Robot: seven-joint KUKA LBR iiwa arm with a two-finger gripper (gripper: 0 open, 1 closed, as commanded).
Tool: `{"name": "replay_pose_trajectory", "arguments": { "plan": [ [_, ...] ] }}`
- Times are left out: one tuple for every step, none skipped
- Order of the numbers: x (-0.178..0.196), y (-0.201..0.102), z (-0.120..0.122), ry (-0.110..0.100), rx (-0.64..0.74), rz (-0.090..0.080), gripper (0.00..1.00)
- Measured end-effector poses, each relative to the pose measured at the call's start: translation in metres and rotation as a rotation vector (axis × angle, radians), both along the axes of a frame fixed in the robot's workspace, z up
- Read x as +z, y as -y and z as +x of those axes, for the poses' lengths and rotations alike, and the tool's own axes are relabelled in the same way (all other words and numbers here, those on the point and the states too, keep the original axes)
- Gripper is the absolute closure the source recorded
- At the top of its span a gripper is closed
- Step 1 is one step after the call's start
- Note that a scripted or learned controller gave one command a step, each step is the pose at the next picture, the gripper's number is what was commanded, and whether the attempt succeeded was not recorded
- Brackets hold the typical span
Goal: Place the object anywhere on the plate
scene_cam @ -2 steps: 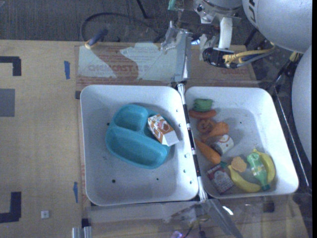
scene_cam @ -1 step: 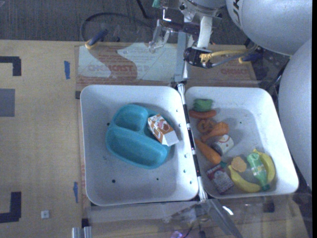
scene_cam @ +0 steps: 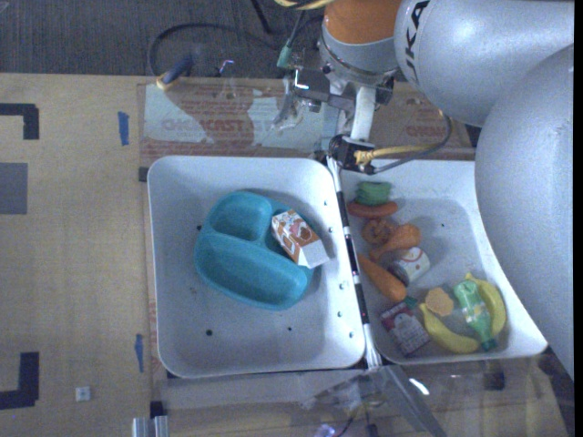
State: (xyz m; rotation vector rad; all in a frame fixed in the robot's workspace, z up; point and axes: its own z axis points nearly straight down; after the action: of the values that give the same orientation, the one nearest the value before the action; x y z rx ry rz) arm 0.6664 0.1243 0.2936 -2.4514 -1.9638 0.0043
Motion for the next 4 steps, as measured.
{"name": "replay_pose_trajectory", "arguments": {
  "plan": [
    [0.136,0.056,0.001,0.002,-0.09,-0.001,0.0],
    [0.016,0.088,0.0,0.0,-0.138,0.0,0.0],
    [0.085,0.119,0.001,0.002,-0.227,0.0,0.0],
    [0.015,0.162,0.0,-0.001,-0.263,0.0,0.0]
  ]
}}
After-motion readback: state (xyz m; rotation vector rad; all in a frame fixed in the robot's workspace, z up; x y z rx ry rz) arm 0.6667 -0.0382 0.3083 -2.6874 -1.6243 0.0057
